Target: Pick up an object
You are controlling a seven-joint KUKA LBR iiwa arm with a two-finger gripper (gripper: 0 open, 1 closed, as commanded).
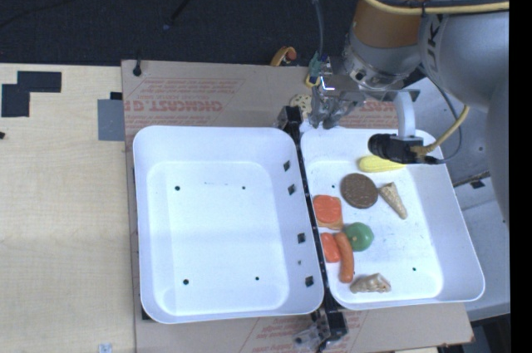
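Several small things lie in the right bin (pixel 453 260): a yellow banana-like piece (pixel 378 165), a brown round disc (pixel 360 190), a tan cone (pixel 394 200), an orange-red block (pixel 327 211), a green ball (pixel 360 236), an orange carrot-like stick (pixel 343 256) and a beige lumpy piece (pixel 370 284). My gripper (pixel 329 112) hangs over the far left corner of the right bin, near the divider between the bins. It is well back from the items, and I see nothing in it.
The left bin (pixel 150 218) lies beside the right one, with black clips (pixel 293 189) along the shared wall. Both rest on a cardboard sheet (pixel 199 94) on the pale bench (pixel 58 218). The arm (pixel 449 19) crosses above the right bin's far right corner.
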